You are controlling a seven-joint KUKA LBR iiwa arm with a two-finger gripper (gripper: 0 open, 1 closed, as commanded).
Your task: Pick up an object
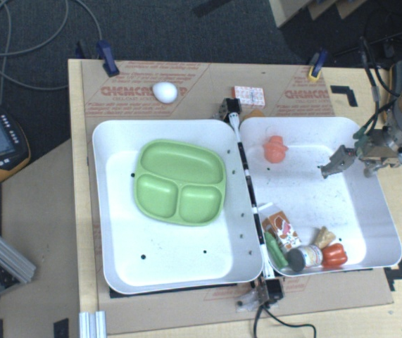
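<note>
White right bin [369, 210], small rounded pink-orange object [276, 149], resting apart

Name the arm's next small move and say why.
Probably shift the end effector toward the pink object, then lower. That object lies alone on the right bin floor, level with the end effector, while the other items crowd the near corner.

Bench [208, 83]: brown cardboard top with red printing.
Bins: left bin [116, 210] and right bin [380, 217], white, touching side by side.
White egg [164, 91]: behind the left bin.
Small checked packet [249, 95]: near both bins' back corners.
Blue clamps [106, 57]: back edge.
</note>
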